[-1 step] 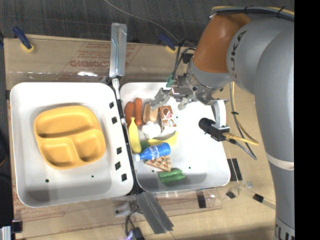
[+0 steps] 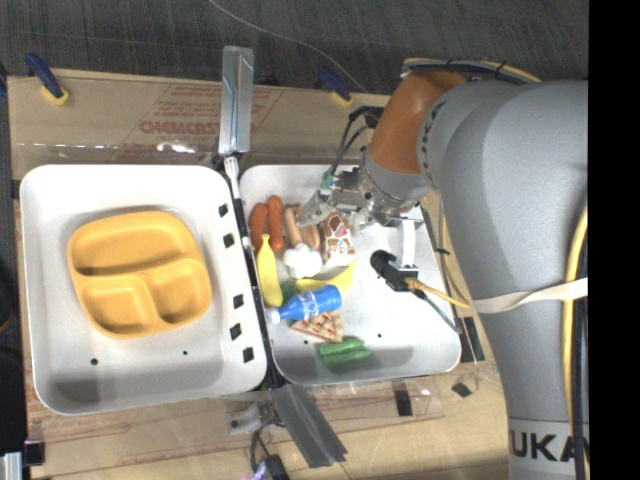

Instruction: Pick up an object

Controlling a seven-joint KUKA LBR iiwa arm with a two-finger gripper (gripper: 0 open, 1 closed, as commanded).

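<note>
In the right bin [image 2: 420, 338], toy foods lie in a heap along its left side. There are two reddish-brown sausages [image 2: 266, 220], a yellow banana-like piece [image 2: 267, 273], a white lump [image 2: 301, 262], a blue bottle [image 2: 305, 304], a waffle-patterned slice [image 2: 318, 326] and a green vegetable [image 2: 343, 351]. My gripper [image 2: 335, 226] hangs low over the upper part of the heap, right beside the sausages and just above the white lump. A small brown, white and red piece [image 2: 338, 238] sits right at its tip; whether it is held is hidden.
The left bin [image 2: 50, 368] holds a yellow compartment tray [image 2: 140, 268]. A metal divider bar [image 2: 236, 98] stands between the bins at the back. The right bin's right half has bare floor. My arm's bulk covers the bench's right side.
</note>
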